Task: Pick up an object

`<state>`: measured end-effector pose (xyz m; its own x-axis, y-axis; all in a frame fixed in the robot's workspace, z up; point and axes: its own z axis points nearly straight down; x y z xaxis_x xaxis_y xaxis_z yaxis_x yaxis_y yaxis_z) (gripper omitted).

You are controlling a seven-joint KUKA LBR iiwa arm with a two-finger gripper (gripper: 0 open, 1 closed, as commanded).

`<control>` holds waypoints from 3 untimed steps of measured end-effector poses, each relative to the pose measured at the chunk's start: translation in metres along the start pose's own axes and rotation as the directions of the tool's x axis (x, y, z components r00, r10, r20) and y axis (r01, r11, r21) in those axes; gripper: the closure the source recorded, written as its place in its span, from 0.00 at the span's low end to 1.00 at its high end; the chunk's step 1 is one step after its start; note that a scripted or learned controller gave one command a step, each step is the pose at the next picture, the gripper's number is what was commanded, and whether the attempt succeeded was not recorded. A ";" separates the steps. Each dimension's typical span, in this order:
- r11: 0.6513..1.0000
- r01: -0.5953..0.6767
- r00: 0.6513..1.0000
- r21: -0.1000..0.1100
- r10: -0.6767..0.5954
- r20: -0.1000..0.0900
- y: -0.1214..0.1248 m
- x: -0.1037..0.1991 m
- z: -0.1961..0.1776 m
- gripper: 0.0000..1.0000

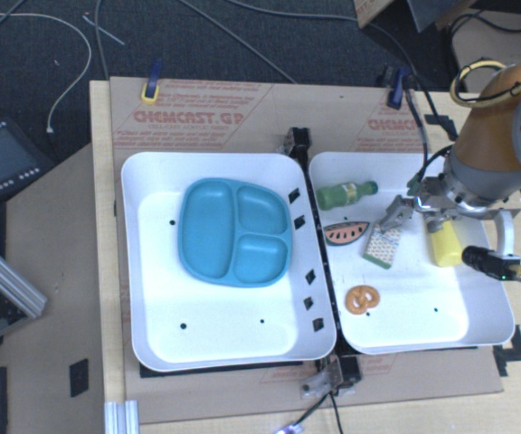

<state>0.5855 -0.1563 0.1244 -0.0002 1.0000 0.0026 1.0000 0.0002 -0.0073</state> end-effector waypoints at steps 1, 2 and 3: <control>1.000 0.000 1.000 -0.009 0.000 -0.001 0.003 0.001 0.036 0.00; 1.000 0.001 1.000 -0.024 -0.001 0.003 0.006 0.000 0.021 1.00; 1.000 0.001 1.000 -0.015 -0.001 0.005 0.010 -0.008 -0.041 1.00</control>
<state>0.5960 -0.1642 0.1652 -0.0011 1.0000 -0.0022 1.0000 0.0011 0.0073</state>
